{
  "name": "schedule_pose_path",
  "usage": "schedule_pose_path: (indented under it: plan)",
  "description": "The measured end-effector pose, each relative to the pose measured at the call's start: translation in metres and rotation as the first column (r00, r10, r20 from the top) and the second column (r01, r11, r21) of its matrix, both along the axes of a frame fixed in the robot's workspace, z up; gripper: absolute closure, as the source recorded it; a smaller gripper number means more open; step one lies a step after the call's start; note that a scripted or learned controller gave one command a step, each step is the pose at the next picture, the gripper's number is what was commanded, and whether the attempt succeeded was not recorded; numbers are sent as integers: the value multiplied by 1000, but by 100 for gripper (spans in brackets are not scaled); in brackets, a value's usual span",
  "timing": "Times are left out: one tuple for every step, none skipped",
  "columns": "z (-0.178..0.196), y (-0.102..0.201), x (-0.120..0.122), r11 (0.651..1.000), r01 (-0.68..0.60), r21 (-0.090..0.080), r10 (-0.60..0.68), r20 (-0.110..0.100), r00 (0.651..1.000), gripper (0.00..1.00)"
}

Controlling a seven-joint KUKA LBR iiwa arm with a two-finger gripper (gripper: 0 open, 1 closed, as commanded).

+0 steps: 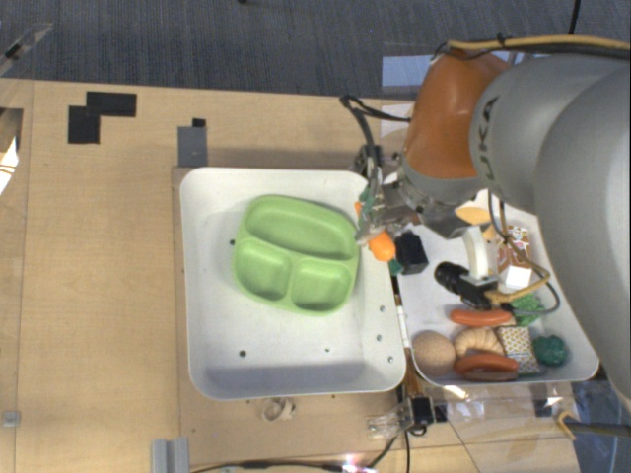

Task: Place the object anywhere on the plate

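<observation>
A light green divided plate lies in the left white bin, toward its back right. My gripper hangs just past the plate's right edge, over the rim between the two bins. A small orange object sits at its fingertips and looks pinched between them, held a little above the rim. The grey arm with its orange band hides much of the back of the right bin.
The right bin is crowded with toy food: a red sausage, a tan round piece, a green lump, black pieces and a white cup. Cables lie at the bench's front edge.
</observation>
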State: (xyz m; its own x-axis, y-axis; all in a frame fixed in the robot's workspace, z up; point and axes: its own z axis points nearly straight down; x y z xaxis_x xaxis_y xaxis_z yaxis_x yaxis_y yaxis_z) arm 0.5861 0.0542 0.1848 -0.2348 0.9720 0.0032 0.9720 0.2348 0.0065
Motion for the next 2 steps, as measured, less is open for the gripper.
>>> schedule_pose_path:
  plan:
    - [0,-6,0,1000,7,-4,-7,0,1000,0]
    - [12,-4,2,1000,-1,-4,1,7,1000,100]
